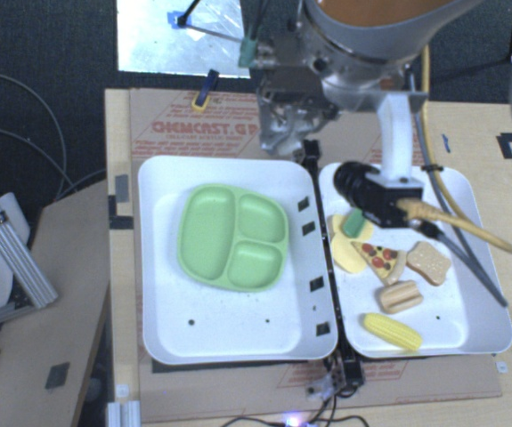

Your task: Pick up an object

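Note:
My gripper (289,139) hangs over the back rim of the bins, near the divider between them, with nothing seen in it. The left bin (162,327) holds a light green divided plate (233,237). In the right bin (478,327) lie toy foods: a small green block (353,223), a yellow piece (345,253), a pizza slice (381,259), a slice of toast (428,263), a hot dog bun (398,297) and a corn cob (393,331). The gripper is behind and to the left of these foods, well apart from them.
The grey arm (389,7) with its orange band fills the top right. A cardboard sheet (193,127) lies under the bins. A metal frame (6,256) stands at the left, off the bench.

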### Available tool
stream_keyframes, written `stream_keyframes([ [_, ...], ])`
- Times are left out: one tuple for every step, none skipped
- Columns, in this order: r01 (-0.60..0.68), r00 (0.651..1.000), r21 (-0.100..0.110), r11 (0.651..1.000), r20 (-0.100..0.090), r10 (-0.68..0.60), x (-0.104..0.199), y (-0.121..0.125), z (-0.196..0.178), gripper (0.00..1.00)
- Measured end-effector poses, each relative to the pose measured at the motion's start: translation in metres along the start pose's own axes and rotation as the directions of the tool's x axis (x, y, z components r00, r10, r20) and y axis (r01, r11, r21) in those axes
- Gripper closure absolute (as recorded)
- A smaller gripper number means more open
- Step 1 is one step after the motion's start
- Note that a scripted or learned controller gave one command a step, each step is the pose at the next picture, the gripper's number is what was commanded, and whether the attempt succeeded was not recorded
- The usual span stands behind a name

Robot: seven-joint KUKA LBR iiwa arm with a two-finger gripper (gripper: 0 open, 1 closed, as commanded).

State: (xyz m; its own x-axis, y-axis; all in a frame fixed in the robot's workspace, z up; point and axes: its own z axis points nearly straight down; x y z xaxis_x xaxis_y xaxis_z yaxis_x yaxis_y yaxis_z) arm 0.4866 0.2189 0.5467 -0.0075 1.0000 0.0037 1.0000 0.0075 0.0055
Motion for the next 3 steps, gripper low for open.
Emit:
stream_keyframes([
  [0.004, 1.0, -0.002, 1.0, -0.001, -0.004, 0.0, 0.0, -0.011, 1.0],
  [0.008, 1.0, -0.005, 1.0, -0.002, -0.008, 0.0, 0.001, -0.022, 1.0],
  [0.012, 1.0, -0.008, 1.0, -0.004, -0.012, 0.0, 0.001, -0.033, 1.0],
])
